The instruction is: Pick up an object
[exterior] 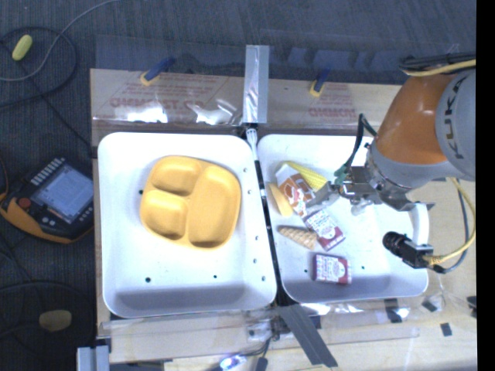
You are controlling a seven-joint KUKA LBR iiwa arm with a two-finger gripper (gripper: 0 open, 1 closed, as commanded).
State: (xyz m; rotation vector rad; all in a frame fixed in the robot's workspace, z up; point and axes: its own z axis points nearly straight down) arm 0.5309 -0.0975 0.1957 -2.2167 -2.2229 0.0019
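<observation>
A grey robot arm with an orange band enters from the right of the frame, and its two-finger gripper (334, 194) hangs over the right white bin (387, 284). The arm's body hides much of the gripper, so whether it is spread or pressed together cannot be told.

The objects lie in the left part of this bin. A tan ice-cream-cone-shaped toy (298, 236) lies flat, its long axis running left to right with a slight downward slant and its narrow tip toward the left. Just above it sit a small red and white packet (325, 229), tilted diagonally, and an orange and white printed packet (291, 192) beside a yellow piece (305, 176) that is hard to identify. A dark red rectangular packet (331, 268) lies lower down, apart from the rest, its long axis roughly horizontal.

The left white bin (124, 284) holds a yellow plastic tray with three compartments (190, 200).

The bins rest on a pale wooden bench (371, 103). Dark carpet surrounds it, with cables and an orange-edged handheld controller (52, 200) at the left.
</observation>
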